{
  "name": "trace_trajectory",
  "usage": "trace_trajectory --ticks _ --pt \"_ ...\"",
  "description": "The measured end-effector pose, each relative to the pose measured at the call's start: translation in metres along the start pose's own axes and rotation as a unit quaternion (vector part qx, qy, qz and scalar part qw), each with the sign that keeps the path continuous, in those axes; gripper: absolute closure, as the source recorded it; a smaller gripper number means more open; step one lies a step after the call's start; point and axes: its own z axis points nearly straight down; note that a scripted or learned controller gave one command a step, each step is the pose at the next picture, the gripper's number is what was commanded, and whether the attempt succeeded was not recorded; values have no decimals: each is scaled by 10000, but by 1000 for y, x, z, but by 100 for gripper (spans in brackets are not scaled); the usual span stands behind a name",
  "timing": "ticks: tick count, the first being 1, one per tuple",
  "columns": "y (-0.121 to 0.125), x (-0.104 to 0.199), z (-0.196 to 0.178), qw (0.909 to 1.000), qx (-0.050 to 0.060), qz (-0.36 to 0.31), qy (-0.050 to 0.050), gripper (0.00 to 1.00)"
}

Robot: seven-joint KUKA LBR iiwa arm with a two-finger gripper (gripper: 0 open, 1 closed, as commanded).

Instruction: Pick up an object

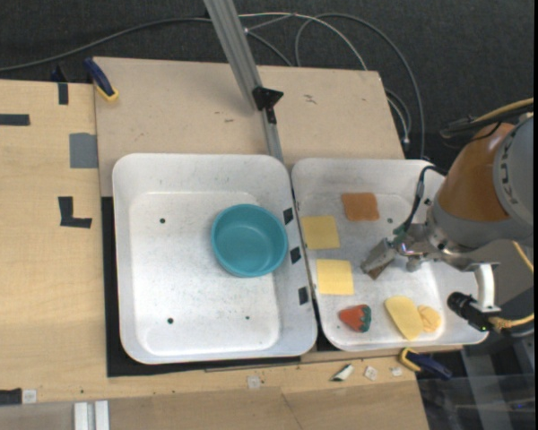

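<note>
1. The objects open to picking lie in the right bin (309, 179): two yellow squares, one (321, 232) near the bin's left wall and the other (334, 277) just below it; an orange-brown square (360, 206) toward the far edge; a red strawberry-like piece (356, 317) at the near edge; and a yellow wedge (401, 316) touching a small orange lump (429, 319) in the near right corner.
2. The flat squares look thin and stiff, probably light; lying flush on the floor, they offer little edge to pinch. The strawberry piece and the wedge stand higher and seem easier to grasp across their narrow width.
3. The gripper (377, 262) sits low over the middle of the right bin, just right of the lower yellow square, apart from it. I cannot tell how far it is parted, and nothing is visibly held.
4. The left bin (125, 240) holds a teal bowl (248, 240) near its right wall, rounded and smooth, likely slippery; its rim is the place to take it.
5. Both bins rest on the tabletop (36, 150).
</note>
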Motion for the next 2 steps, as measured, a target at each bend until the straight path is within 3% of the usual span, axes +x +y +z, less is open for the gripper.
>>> trace_trajectory --ticks 1,2 --pt "0 0 9 10000 -34 0 -12 0" --pt "0 1 -1 10000 -30 -3 -6 100"
